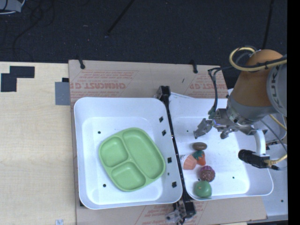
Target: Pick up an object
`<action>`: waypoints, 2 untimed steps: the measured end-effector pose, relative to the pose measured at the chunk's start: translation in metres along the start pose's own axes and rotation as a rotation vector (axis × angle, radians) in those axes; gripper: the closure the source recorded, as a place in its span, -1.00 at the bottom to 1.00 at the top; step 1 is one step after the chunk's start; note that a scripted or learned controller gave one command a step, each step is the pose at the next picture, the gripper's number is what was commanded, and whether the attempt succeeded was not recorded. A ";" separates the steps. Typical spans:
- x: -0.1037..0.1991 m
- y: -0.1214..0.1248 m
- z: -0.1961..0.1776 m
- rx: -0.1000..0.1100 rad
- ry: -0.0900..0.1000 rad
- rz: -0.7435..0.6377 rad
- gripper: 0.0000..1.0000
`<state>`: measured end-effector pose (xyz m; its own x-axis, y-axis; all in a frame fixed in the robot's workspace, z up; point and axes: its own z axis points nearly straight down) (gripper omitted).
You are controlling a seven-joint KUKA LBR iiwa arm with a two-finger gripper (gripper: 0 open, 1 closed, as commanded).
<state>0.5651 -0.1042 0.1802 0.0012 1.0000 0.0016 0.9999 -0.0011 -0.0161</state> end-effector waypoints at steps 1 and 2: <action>0.000 0.003 -0.008 -0.012 -0.001 -0.002 -1.00; -0.003 0.008 0.038 -0.008 0.000 -0.001 -1.00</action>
